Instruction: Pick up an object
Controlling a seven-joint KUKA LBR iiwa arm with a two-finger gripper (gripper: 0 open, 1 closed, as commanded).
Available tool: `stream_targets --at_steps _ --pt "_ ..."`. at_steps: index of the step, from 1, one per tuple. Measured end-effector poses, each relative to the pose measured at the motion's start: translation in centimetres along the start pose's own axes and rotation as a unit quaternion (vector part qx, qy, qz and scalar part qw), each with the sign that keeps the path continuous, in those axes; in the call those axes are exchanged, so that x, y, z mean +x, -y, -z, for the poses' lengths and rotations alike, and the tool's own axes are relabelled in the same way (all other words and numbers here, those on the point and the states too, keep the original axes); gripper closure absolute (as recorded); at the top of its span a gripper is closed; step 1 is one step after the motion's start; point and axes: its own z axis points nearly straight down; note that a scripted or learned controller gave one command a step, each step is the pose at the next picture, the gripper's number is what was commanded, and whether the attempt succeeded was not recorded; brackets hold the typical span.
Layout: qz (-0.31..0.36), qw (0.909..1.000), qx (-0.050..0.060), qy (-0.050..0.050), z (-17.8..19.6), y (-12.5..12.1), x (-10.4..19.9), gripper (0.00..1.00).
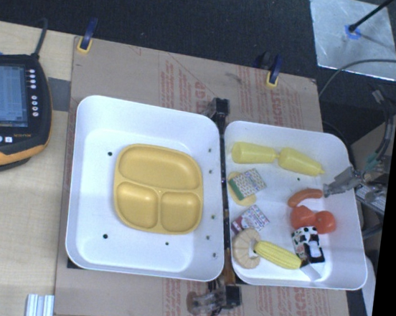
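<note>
The right bin [347, 276] holds several toy foods. Two yellow pieces [253, 154] [300, 162] lie along its far side. An orange sausage [304, 197] lies above a red piece [313, 219]. A black-and-white cow figure [307, 243] sits beside a corn cob [277, 255] and a round tan slice [246, 245]. Two small printed packets [246, 184] [254, 217] lie near the bin's left wall. My gripper [333, 187] reaches in low from the right edge, its tip just right of the sausage. Nothing is visibly held.
The left bin [87, 175] holds a yellow divided plate [158, 187]. A teach pendant [5, 110] lies on the bench at far left. Blue clamps [87, 34] [273, 68] hold the cardboard at the back.
</note>
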Motion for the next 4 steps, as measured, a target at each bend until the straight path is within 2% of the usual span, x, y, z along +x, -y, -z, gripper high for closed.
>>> stream_targets --at_steps 1,2,3,4 --pt "0.001 1.0 0.001 0.0 -10.6 -4.5 -0.9 0.0" --pt "0.001 1.0 0.001 0.0 -18.3 -4.0 1.6 0.0" --pt "-0.001 1.0 -0.001 0.001 -18.2 -3.7 -1.1 0.0" --pt "0.001 1.0 0.001 0.0 -18.3 -1.5 3.9 0.0"
